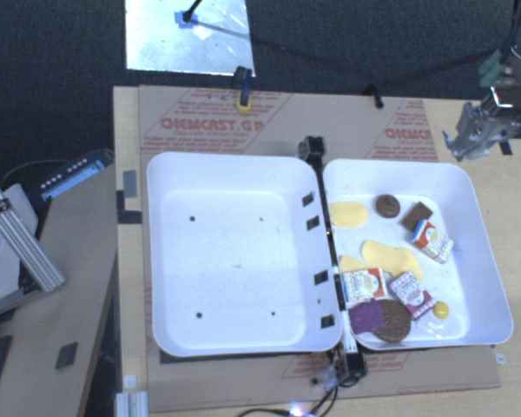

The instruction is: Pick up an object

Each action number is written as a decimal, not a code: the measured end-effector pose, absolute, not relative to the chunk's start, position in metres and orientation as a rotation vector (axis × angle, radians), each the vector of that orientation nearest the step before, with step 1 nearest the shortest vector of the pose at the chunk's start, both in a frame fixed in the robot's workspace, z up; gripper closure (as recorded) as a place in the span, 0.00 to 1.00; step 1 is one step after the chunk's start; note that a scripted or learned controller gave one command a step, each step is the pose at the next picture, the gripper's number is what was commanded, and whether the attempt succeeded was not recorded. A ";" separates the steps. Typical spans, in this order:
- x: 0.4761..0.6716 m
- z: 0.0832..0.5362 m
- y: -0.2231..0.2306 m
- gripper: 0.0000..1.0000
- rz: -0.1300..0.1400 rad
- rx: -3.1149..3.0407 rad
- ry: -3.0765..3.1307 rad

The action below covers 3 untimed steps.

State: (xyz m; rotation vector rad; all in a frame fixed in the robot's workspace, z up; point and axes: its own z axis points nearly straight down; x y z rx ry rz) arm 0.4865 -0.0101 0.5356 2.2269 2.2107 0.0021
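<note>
Whether the jaws of the gripper (476,137) are parted cannot be told, while the small carton (431,241) looks light, stiff, best pinched across its flat sides.

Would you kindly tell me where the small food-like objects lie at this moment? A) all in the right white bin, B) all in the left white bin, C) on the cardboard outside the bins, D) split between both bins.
A: the round brown cookie-like disc, the flat yellow pieces and the small red-and-white packets all lie in the right shallow white bin.
</note>
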 end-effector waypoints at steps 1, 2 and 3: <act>0.510 0.535 -0.130 1.00 -0.002 2.230 2.206; 0.550 0.535 -0.185 1.00 0.000 2.222 2.215; 0.523 0.536 -0.141 1.00 0.003 2.213 2.227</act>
